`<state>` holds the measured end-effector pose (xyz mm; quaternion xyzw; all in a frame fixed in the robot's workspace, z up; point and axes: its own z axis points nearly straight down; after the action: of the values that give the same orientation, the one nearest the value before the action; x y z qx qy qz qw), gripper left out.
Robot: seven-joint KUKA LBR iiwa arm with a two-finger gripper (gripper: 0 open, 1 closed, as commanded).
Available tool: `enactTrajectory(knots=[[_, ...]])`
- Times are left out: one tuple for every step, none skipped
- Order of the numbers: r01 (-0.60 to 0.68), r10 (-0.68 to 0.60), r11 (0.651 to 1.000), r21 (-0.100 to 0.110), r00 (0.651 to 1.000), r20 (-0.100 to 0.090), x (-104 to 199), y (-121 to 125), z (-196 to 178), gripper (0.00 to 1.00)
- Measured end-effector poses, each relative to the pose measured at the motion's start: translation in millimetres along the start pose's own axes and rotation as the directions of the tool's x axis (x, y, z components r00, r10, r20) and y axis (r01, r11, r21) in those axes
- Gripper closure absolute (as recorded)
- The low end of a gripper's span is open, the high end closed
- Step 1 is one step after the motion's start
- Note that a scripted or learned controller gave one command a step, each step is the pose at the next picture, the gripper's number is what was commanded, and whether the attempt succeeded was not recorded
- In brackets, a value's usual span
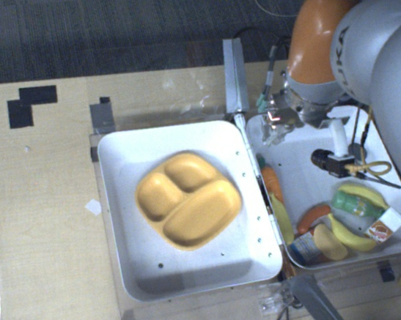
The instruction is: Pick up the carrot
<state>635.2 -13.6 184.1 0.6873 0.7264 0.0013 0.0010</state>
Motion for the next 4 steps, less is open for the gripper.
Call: enactTrajectory(knots=[[-0.195,0.195,0.981,0.001,0.981,0.001,35,-6,-55,1.0],[-0.46,0.46,0.888,0.003,0.888,0.002,68,-63,-80,1.0],[-0.741,0.741,0.671,0.001,0.671,0.004,-44,-56,-85,1.0],[-0.89,0.89,0.457,0.003,0.457,0.005,58,-38,2,1.0]])
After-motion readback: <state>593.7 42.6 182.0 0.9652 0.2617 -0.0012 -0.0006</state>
